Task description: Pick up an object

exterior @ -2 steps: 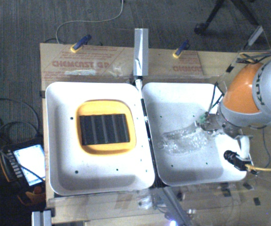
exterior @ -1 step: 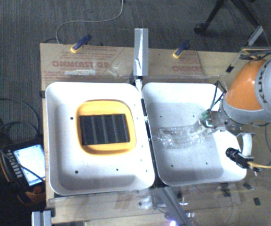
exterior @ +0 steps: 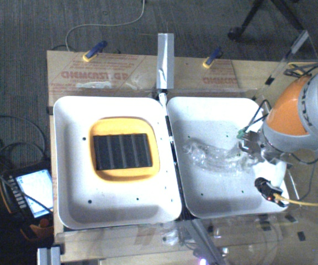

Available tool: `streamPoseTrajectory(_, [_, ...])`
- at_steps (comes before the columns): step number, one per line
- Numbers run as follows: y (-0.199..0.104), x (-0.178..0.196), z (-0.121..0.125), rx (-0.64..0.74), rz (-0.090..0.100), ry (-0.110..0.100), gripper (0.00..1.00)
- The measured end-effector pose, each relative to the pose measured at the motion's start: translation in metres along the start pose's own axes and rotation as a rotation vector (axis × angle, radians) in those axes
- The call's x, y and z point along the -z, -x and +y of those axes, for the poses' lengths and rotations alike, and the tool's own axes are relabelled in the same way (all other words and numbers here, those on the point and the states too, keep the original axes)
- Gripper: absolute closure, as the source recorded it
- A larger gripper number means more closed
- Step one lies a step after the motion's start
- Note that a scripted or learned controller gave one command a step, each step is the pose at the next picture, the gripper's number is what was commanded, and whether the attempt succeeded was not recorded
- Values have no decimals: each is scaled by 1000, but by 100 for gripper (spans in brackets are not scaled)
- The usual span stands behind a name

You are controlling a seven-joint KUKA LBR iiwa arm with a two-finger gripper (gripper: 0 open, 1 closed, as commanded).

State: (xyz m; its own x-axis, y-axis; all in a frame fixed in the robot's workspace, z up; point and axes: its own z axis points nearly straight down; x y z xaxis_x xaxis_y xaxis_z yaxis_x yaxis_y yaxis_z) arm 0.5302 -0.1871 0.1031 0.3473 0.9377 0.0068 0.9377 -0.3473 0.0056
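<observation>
A yellow tray-like object with a black ribbed centre lies flat in the left bin. A clear, crumpled plastic item lies in the middle of the right bin, reaching toward its right side. My gripper hangs low at the right side of the right bin, at the right end of the clear plastic item. The grey wrist and orange band above it hide much of the gripper. Whether the gripper touches the plastic cannot be made out.
The two white bins sit side by side on a brown board, with a metal post at the back between them. Blue-and-yellow clamps hold the board's far edge. Cables and a small screen lie on the floor at left.
</observation>
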Motion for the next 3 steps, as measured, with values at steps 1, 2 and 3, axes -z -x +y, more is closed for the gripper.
streamPoseTrajectory(1, [-28,171,48,209,-10,-6,100])
streamPoseTrajectory(2, [-79,65,115,480,-11,-7,100])
streamPoseTrajectory(3, [-146,93,95,468,-7,-4,100])
